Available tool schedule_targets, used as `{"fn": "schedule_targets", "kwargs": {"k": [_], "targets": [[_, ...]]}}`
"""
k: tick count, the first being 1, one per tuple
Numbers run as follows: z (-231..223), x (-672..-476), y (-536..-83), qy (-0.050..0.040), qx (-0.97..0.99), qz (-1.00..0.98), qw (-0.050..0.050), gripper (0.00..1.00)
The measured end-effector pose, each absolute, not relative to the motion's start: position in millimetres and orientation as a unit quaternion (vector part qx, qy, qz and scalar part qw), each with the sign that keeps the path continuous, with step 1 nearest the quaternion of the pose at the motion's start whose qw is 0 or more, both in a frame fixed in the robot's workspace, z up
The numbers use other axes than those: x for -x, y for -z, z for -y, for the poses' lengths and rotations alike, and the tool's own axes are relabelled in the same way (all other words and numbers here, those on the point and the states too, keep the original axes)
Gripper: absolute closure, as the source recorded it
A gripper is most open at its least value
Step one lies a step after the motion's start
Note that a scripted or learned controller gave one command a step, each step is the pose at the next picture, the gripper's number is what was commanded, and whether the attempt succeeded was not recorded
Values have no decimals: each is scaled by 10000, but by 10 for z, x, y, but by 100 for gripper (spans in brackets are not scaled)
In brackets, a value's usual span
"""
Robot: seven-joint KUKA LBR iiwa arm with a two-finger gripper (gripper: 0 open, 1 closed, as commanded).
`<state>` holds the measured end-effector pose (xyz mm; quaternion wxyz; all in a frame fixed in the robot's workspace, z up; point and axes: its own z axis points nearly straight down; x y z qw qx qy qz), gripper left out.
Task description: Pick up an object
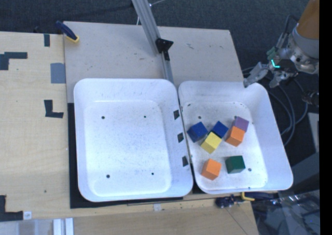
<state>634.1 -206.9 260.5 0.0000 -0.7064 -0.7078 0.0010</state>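
No text, label, brand, number or sign could be read anywhere: the blocks, both bins and the worktop (129, 47) carried no legible markings.

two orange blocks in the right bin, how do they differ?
The upper orange block sits in the cluster, pressed against the purple block and close to a blue block. The lower orange block stands apart nearer the bin's front edge, with the green block beside it across a gap. Both look like same-colour cubes of similar size in the right bin.

Even, soft overhead light, mild glare on the white bins (124, 86), slightly grainy, faint shadows
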Motion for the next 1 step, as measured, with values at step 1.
{"fn": "schedule_targets", "kwargs": {"k": [1], "targets": [[2020,-6247,-2103,-22,7064,7078,22,0]]}}
